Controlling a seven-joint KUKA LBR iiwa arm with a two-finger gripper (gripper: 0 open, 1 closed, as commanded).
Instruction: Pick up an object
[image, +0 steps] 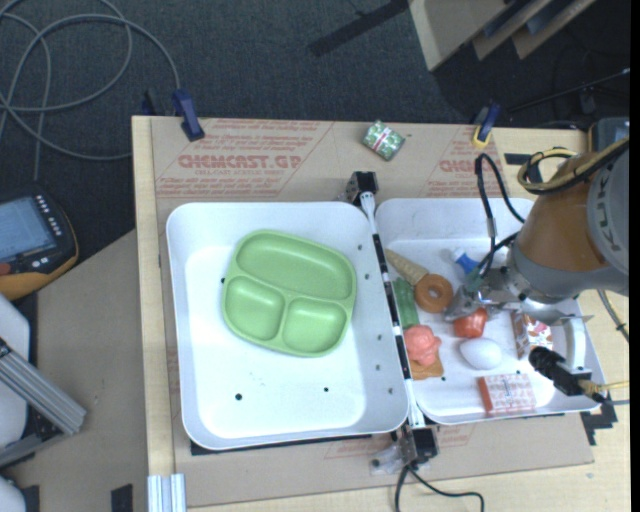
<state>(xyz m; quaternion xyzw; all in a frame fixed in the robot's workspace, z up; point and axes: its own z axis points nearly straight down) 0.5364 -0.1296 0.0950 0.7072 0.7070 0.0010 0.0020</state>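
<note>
A small red object (470, 323) is lying in the right bin (440, 212), beside a white egg (482, 353) and a doughnut (434, 292). The tool (478, 300) is hovering directly over it; its state cannot be determined.

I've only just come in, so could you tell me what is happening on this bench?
The arm reaches from the right into the right bin, its gripper low over a red object among toy foods: a donut, a white egg. A green divided plate lies in the left bin.
</note>
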